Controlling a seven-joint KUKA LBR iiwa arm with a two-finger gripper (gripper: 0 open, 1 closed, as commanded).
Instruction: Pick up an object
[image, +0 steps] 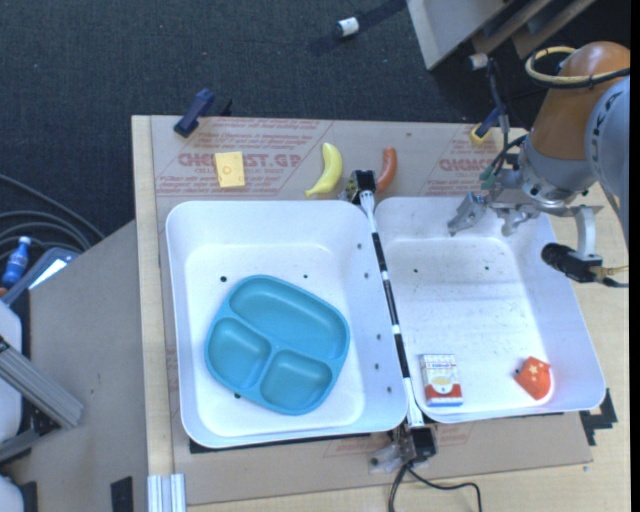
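My gripper (488, 221) hangs over the far edge of the right bin (560, 300), its two fingers spread apart and open with nothing between them. At the near side of that bin lie a small white and red box (440, 380) and an orange-red object (534, 378), both well away from the gripper. A blue divided plate (277, 343) lies in the left bin (200, 235).
On the bench behind the bins lie a yellow banana (326, 168), an orange sausage-shaped item (386, 168) and a yellow square tag (230, 170). A blue clip (195, 112) sits at the bench's far left edge. A black divider (385, 280) runs between the bins.
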